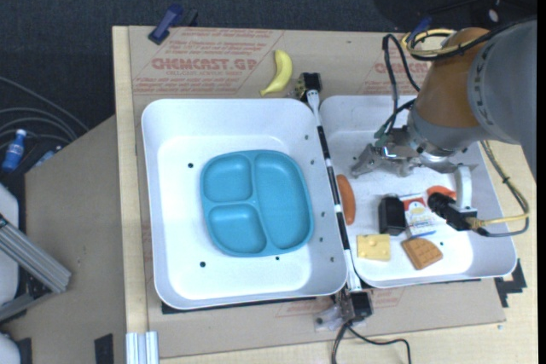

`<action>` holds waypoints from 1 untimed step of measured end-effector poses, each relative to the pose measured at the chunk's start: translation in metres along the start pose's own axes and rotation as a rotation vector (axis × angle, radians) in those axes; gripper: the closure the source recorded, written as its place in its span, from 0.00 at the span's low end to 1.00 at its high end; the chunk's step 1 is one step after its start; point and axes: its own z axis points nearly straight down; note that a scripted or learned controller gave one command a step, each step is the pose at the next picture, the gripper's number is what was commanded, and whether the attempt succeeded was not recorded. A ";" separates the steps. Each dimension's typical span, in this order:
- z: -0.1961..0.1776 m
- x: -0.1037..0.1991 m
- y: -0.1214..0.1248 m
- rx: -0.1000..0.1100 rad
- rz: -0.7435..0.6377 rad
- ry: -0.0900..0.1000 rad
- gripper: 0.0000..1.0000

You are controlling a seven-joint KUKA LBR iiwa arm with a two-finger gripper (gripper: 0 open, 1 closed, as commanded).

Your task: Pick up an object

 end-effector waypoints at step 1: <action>-0.001 0.006 0.075 -0.004 -0.002 -0.001 0.00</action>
